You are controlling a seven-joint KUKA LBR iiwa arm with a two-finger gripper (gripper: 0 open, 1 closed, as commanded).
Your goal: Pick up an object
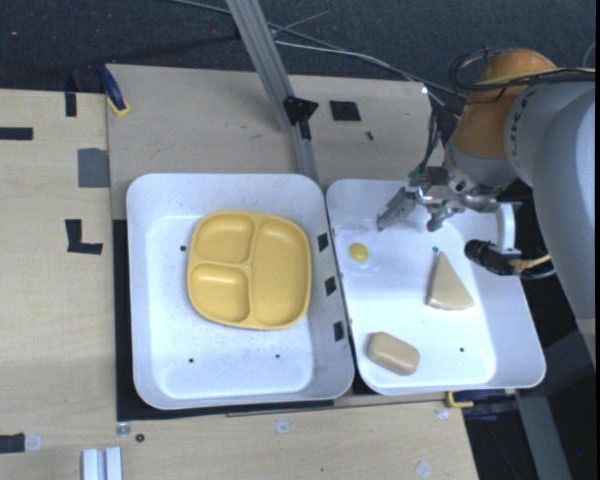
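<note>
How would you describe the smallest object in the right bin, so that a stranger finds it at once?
Look in the right bin, near its left wall. There lies a small round yellow piece. It is brighter and much smaller than the tan wedge and the tan oval block.

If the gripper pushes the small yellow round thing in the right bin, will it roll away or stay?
The small yellow round thing looks rounded, so it would probably roll rather than slide. The right bin floor looks smooth, so little would slow it. It seems tiny beside the gripper, so it is likely light and easy to knock aside.
</note>
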